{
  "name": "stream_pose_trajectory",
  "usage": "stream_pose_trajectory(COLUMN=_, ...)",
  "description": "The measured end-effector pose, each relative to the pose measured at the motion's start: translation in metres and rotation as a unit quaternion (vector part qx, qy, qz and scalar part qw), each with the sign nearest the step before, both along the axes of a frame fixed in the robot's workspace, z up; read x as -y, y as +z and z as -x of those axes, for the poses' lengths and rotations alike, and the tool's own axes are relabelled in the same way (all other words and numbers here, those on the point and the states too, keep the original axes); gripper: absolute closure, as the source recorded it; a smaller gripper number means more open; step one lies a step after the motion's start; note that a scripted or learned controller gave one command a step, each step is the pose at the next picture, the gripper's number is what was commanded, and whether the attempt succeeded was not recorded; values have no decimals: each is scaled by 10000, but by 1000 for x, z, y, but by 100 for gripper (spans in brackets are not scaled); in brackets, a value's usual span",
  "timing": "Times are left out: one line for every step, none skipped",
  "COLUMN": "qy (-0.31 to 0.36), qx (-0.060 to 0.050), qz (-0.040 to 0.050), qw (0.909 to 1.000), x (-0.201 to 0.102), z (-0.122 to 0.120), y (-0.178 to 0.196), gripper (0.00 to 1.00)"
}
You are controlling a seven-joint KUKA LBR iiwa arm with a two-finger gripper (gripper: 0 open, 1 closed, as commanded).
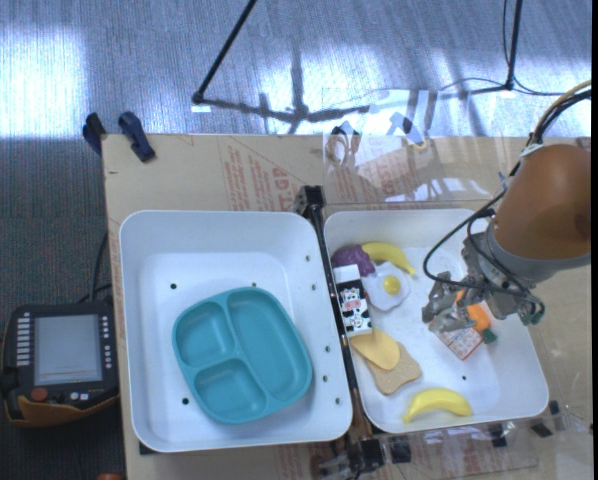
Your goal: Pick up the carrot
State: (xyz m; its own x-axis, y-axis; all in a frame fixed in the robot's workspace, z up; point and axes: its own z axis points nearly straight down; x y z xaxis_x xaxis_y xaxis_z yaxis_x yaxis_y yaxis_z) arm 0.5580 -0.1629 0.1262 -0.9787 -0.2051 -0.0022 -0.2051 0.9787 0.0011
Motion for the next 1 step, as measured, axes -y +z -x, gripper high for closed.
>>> stream_pose_trajectory(qy=823, qx=-23, qz=-12, qw=9966, x=35, z=64, y=-41, gripper=100)
